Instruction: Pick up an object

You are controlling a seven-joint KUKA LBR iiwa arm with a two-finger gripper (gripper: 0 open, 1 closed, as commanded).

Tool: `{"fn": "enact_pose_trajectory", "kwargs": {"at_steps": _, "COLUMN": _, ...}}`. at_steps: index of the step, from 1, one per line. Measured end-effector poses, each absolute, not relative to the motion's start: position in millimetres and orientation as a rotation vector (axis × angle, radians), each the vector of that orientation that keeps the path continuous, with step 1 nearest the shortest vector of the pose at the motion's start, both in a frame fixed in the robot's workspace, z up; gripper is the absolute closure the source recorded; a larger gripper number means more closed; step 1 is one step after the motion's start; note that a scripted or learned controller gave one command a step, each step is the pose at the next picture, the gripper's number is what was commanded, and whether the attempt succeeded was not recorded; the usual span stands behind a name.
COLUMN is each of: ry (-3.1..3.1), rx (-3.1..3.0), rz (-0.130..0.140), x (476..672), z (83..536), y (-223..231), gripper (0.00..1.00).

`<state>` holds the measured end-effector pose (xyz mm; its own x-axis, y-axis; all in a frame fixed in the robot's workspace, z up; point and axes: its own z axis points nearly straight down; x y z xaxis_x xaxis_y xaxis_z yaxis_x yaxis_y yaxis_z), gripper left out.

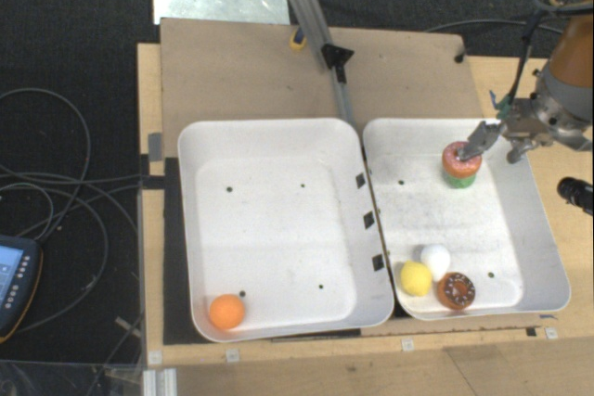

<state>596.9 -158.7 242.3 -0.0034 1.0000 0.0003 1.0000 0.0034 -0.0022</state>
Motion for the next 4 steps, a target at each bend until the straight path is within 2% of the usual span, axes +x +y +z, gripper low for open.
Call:
{"fn": "enact_pose_trajectory", "kwargs": {"at_steps": 1, "ry": -2.221, "rx": -2.217, "rz": 0.004, "x": 594.3, "z": 179.6, "y": -156.8, "gripper": 0.00}}
{"fn": "enact_pose_trajectory", "kwargs": {"at_steps": 2, "ry": -2.222, "rx": -2.217, "rz": 0.002, "x": 599.1, "z": 136.4, "y": -156.0, "gripper": 0.00}}
{"fn": "enact_pose_trajectory", "kwargs": {"at_steps": 3, "ry": -2.226, "rx": -2.221, "rz": -0.004, "x": 600.8, "z": 150.3, "y": -156.9, "gripper": 1.00}}
{"fn": "enact_pose_trajectory", "kwargs": {"at_steps": 4, "ry": -2.226, "rx": -2.224, "rz": -0.005, "x": 592.8, "z": 201.0, "y": -159.0, "gripper": 1.00}}
